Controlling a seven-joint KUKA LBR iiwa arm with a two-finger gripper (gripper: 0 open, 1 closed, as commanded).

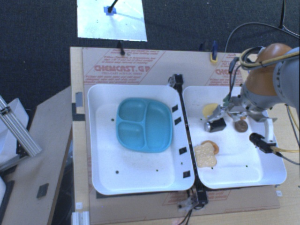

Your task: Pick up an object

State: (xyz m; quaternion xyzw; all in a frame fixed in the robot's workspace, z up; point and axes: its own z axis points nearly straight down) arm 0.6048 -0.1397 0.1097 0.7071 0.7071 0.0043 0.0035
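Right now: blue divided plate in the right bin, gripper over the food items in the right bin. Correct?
Not quite. The camera view shows the blue divided plate in the left bin, not the right one. The rest holds: the gripper is over the right bin, by the food items.

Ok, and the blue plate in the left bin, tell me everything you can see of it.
The blue plate is a light turquoise, rounded-square dish that looks like smooth plastic. Raised ridges split it into three compartments: one larger on the right, two smaller on the left. It lies flat and right side up, turned slightly askew, near the middle of the left bin, resting on the bin's floor. Nothing lies in it and nothing else touches it; the gripper is over in the right bin.
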